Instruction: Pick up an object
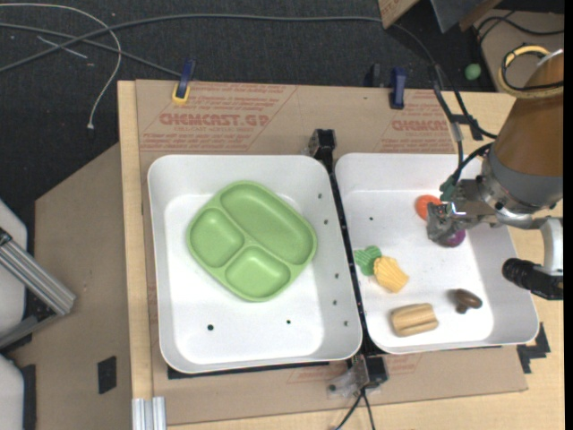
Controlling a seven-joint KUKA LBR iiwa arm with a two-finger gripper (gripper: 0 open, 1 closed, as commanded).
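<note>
step: grasp attempt in right bin [506, 330] | gripper [445, 228] low over purple object [454, 236], beside orange one [425, 206] | jaws: cannot tell | tip: centre on purple before lifting

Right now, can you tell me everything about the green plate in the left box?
The green plate is pale green and looks like smooth plastic. It has rounded corners and three sunken compartments, one long and two smaller. It lies flat and right side up, turned at an angle, near the middle of the left white bin. It rests on the bin's floor alone, with nothing in its compartments.
</note>
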